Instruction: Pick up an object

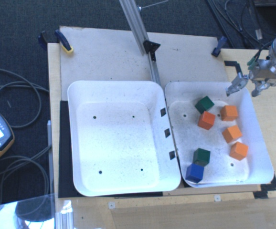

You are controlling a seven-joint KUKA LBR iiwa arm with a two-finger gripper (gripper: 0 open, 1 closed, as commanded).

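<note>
The gripper (247,86) hangs at the right edge of the frame, over the upper right rim of the right bin (257,151), its two fingers spread apart and holding nothing. The nearest cube, an orange one (229,112), lies just below and left of it (towards the frame centre).

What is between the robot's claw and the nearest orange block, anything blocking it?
Nothing visible. The gripper hangs open over the right bin's upper right rim, and the nearest orange block sits just below it in the bin, with bare white floor between them.
</note>
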